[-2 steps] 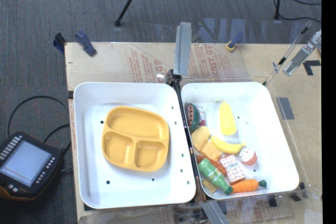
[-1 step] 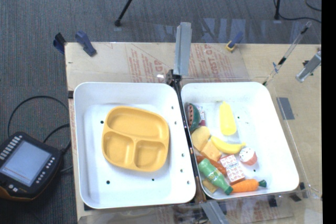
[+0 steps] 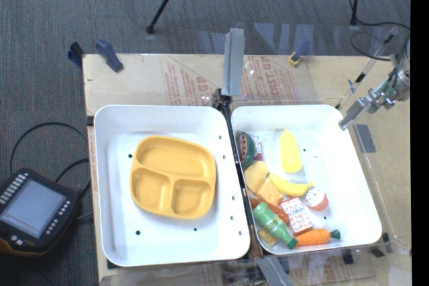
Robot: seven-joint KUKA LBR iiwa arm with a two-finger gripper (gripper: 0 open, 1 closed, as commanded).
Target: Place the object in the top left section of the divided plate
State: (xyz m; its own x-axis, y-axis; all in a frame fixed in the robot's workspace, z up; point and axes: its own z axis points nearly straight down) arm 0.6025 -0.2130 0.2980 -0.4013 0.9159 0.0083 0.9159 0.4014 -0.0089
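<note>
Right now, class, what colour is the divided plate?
Yellow-orange; the divided plate shows best in the camera view.

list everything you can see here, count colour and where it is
divided plate: 1, yellow, three sections, in the left bin
left bin: 1, white, left half of the bench
right bin: 1, white, right half of the bench
banana: 1, yellow, middle of the right bin
bottle: 1, green, near edge of the right bin
carrot: 1, orange, near edge of the right bin
pale yellow piece: 1, far part of the right bin
other toy foods: several, mixed colours, piled in the right bin; too small to name
clamps: 2, blue, far left bench corner
pendant: 1, grey with screen, floor at left
gripper: 1, grey, over the right bin's far right corner
</note>
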